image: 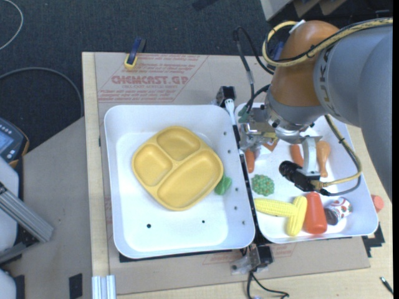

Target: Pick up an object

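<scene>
At lower right of the frame, corn cobs and a broccoli floret lie in the right bin. Above them the end effector hangs over a carrot; whether it grips I cannot tell. This looks like the descent-to-grasp step; next comes a closing and a lift.
</scene>
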